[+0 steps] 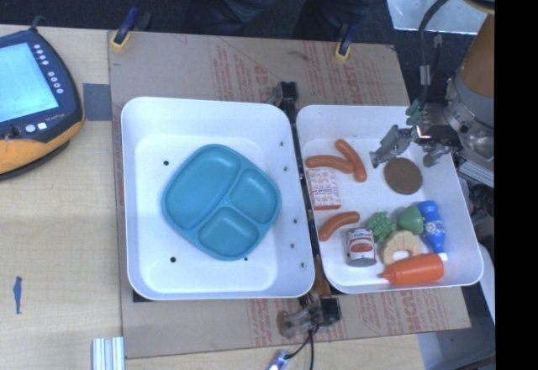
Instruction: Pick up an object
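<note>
Nothing is lifted yet: the gripper, jaws spread and holding nothing, hangs over the far right of the right bin, just above the brown disc, while sausages, can and bottle lie untouched nearer.

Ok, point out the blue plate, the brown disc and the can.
blue plate (221,201): camera view, centre where its dividers meet.
brown disc (403,176): camera view, middle of its top face.
can (361,247): camera view, its label side.
</note>
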You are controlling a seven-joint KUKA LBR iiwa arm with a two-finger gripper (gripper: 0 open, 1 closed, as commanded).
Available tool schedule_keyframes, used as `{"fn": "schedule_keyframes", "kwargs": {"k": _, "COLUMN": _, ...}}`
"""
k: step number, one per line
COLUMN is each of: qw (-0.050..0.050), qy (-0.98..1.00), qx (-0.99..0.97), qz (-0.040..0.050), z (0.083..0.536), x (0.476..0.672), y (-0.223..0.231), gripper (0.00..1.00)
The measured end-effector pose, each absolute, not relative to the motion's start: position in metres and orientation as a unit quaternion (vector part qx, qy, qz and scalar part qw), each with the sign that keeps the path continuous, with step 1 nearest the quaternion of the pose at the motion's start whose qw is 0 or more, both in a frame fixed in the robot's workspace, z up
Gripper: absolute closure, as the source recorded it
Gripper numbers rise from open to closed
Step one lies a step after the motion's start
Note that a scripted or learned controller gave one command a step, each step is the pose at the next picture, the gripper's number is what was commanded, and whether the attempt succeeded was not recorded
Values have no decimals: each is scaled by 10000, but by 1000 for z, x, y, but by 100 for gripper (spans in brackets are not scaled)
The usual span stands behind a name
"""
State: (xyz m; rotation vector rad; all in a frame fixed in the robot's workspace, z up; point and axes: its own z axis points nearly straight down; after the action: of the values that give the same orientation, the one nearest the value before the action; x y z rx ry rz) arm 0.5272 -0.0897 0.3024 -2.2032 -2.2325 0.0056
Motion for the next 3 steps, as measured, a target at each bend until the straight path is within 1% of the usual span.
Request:
{"fn": "schedule_keyframes", "kwargs": {"k": 1, "qw": -35, "qy": -7123, "qx": -7019, "qz": -28, "z": 203, "x": 579, "y": -111, "gripper": 0}}
{"fn": "schedule_keyframes", "kwargs": {"k": 2, "qw": -48, "qy": -7092, "qx": -7050, "qz": -31, "z": 98, "x": 627, "y": -109, "gripper": 0}}
{"fn": "schedule_keyframes", "kwargs": {"k": 3, "qw": -63, "qy": -7099, "qx": -7043, "qz": -30, "z": 110, "x": 628, "y": -111, "gripper": 100}}
